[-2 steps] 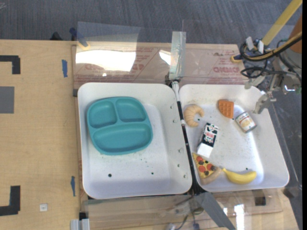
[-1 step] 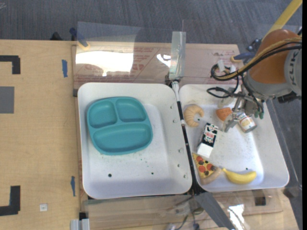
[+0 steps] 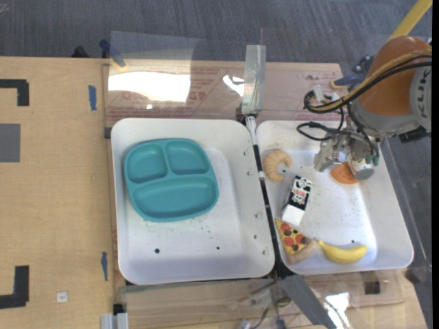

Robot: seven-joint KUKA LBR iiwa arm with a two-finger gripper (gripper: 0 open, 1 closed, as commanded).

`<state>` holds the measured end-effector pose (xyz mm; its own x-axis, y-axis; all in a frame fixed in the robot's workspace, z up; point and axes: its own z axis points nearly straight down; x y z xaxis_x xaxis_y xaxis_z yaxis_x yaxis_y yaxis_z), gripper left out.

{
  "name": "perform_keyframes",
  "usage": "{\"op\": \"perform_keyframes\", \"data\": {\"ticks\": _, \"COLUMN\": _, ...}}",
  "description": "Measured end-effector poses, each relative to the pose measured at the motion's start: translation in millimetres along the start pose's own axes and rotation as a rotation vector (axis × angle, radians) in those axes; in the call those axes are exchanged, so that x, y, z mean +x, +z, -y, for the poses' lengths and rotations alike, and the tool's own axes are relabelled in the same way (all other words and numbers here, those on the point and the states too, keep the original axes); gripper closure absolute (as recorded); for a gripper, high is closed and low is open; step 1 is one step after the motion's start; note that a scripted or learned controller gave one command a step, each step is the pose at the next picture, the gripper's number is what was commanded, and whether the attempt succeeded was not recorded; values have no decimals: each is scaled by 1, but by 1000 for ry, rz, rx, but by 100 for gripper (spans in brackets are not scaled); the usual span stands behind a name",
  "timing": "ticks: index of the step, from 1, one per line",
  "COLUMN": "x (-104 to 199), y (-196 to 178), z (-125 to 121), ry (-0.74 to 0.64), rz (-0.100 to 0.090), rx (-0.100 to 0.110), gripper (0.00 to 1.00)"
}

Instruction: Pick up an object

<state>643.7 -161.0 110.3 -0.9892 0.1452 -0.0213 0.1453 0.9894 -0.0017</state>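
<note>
Nearest the camera, at the bottom of the frame, a banana (image 3: 343, 252) and a pizza slice toy (image 3: 293, 239) lie along the near wall of the right bin (image 3: 394, 214). Either is hard to close on, since the wall crowds one side. Just above them, toward the bin's middle, a small black-and-white box (image 3: 298, 197) lies with bare floor around it, so it looks the easiest target for a straight drop. A croissant (image 3: 276, 163) sits higher, close to the divider between the bins.

Farthest back, at the upper right, the gripper (image 3: 343, 157) hangs low over an orange object (image 3: 345, 175), touching or just above it. Whether it is wide, narrow or holding cannot be told.

For a clean pick here, I would centre over the orange piece and descend straight. The far wall is near; open room lies toward the frame's bottom. The left bin (image 3: 233, 245) holds a teal divided plate (image 3: 171, 178).
</note>
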Motion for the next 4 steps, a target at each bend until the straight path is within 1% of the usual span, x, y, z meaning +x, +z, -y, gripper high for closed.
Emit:
{"op": "perform_keyframes", "data": {"ticks": 1, "x": 18, "y": 21, "z": -58, "ry": 467, "rz": -14, "rx": -1, "gripper": 100}}
{"op": "perform_keyframes", "data": {"ticks": 2, "x": 23, "y": -80, "z": -149, "ry": 657, "rz": -11, "rx": -2, "gripper": 100}}
{"op": "perform_keyframes", "data": {"ticks": 3, "x": 88, "y": -105, "z": -168, "ry": 1137, "rz": -20, "rx": 10, "gripper": 100}}
{"op": "perform_keyframes", "data": {"ticks": 4, "x": 133, "y": -85, "z": -237, "ry": 1738, "rz": -21, "rx": 22, "gripper": 100}}
